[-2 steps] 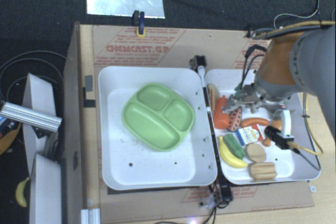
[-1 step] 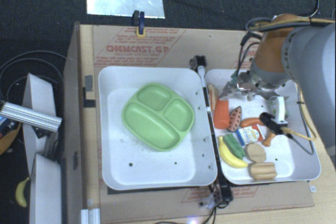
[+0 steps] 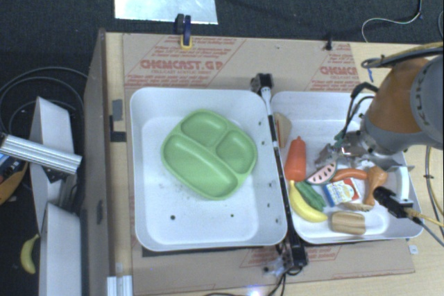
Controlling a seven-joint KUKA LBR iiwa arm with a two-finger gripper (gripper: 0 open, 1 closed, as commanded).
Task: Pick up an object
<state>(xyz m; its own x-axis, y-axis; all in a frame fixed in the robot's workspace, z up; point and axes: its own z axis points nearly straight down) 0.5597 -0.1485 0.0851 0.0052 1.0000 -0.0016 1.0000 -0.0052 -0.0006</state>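
Observation:
The right bin (image 3: 312, 118) holds a pile of toy food. An orange-red bottle (image 3: 296, 157) stands near its left wall, with a tan wedge (image 3: 282, 128) behind it. Toward the front lie a watermelon slice (image 3: 322, 176), a yellow banana (image 3: 306, 205), a green vegetable (image 3: 313, 194), a blue and white carton (image 3: 340, 193), a red sausage (image 3: 352, 175), an orange drumstick (image 3: 375, 183) and a brown bread loaf (image 3: 347, 222). My gripper (image 3: 333, 153) hangs low over the pile, just above the watermelon slice and right of the bottle.
A green divided plate (image 3: 209, 153) lies in the left bin (image 3: 156, 218). A black divider (image 3: 276, 156) runs between the bins. The arm's orange band (image 3: 392, 93) reaches in over the right bin's far right side. Cables and boxes lie left of the bench.

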